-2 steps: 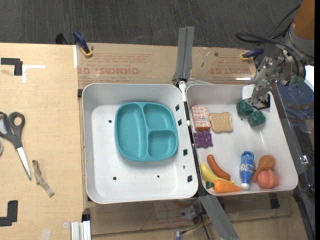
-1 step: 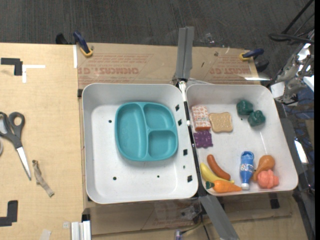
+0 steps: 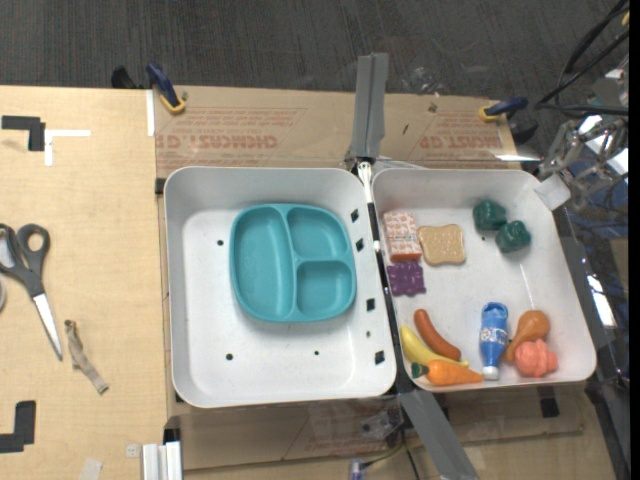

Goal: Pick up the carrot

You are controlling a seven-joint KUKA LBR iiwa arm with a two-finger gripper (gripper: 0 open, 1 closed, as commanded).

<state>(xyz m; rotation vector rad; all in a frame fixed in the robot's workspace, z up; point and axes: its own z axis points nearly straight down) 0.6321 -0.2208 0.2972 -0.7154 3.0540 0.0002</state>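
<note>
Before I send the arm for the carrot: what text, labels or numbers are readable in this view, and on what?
Cardboard sheet, behind the left bin: red print, upside down, blurred, unreadable.
Cardboard behind the right bin: red print, also unreadable.
Blue bottle: label too small.
Pink-and-white box: print too small.
Carrot: no text.

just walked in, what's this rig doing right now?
Nothing is being handled yet. The carrot lies untouched at the near edge of the right bin, beside a banana and a sausage. The left bin holds a teal divided plate. Scissors lie on the bench.
</note>
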